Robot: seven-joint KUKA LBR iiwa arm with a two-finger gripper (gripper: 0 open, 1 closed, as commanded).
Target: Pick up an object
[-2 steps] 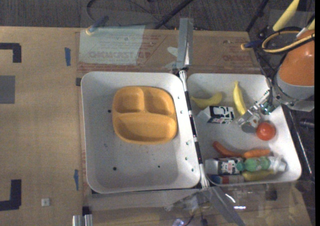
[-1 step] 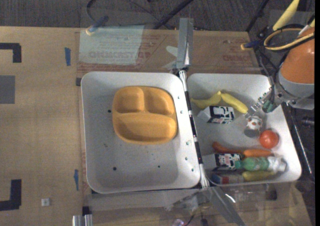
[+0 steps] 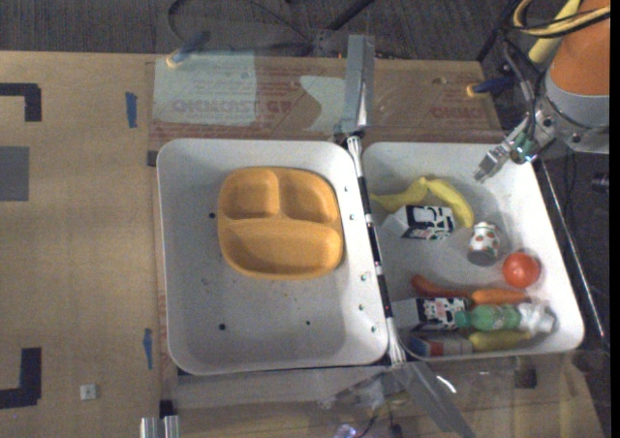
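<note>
The right bin [image 3: 552, 233] holds a mixed pile. A yellow banana [image 3: 431, 196] lies at its far left, with a small cow-print carton [image 3: 426, 223] just in front of it. A white cup [image 3: 483, 241] and a red tomato [image 3: 521, 269] sit mid-right. An orange carrot [image 3: 475, 294], a second carton [image 3: 439, 311], a green bottle [image 3: 496, 318] and a yellow bottle [image 3: 499, 337] crowd the near edge. My gripper [image 3: 502, 159] hangs over the bin's far right corner, above and apart from all of them, holding nothing that I can see.
The left bin [image 3: 194, 320] holds an orange divided plate [image 3: 281, 223] toward its far side. A metal divider [image 3: 373, 252] runs between the two bins. Cables and dark stands lie beyond the bench at the back.
</note>
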